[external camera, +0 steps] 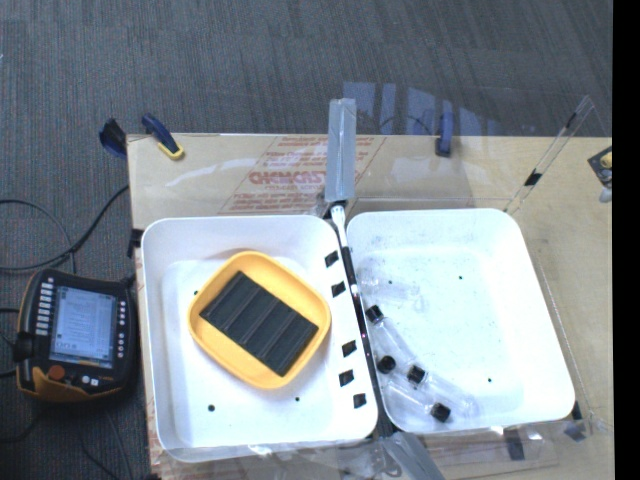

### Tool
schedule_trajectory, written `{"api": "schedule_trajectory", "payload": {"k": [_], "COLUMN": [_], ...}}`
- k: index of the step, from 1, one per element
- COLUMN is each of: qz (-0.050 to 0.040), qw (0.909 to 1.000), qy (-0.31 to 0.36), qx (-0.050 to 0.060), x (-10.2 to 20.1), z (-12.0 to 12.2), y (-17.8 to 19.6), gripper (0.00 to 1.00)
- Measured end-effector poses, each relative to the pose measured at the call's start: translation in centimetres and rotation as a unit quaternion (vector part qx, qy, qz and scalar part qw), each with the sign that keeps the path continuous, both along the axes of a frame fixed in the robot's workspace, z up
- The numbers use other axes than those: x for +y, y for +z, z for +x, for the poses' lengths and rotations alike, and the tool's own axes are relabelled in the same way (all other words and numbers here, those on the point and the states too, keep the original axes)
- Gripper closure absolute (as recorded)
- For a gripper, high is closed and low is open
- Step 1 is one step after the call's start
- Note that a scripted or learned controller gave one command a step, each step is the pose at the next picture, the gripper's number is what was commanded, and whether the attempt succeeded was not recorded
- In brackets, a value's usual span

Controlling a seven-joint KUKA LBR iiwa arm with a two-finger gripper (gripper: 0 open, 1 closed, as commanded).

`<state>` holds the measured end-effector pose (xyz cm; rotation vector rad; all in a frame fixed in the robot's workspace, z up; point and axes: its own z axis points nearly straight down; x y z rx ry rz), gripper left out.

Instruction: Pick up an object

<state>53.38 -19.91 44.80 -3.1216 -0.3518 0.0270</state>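
On the floor at far left lies a handheld control pad (77, 333) with a lit screen, its cable trailing across the carpet. Next comes the bench (215, 173), with a blue and yellow clamp (160, 136) at its back left corner. The left bin (160, 368) holds a yellow tray (260, 317) with a dark ribbed insert, lying tilted near the bin's middle. A grey upright post (342, 158) stands behind the seam between the bins. The right bin (500, 298) holds clear plastic tubes with black caps (405, 368) along its left and lower side. Whether the gripper is released or clenched cannot be told.
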Motion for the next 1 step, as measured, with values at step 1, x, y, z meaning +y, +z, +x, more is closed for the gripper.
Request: {"api": "schedule_trajectory", "payload": {"k": [1], "qz": [-0.0005], "qw": [1.0000], "qy": [0.006], "qx": [0.003], "x": [0.19], "z": [0.30], "y": [0.61], "gripper": [1.00]}}
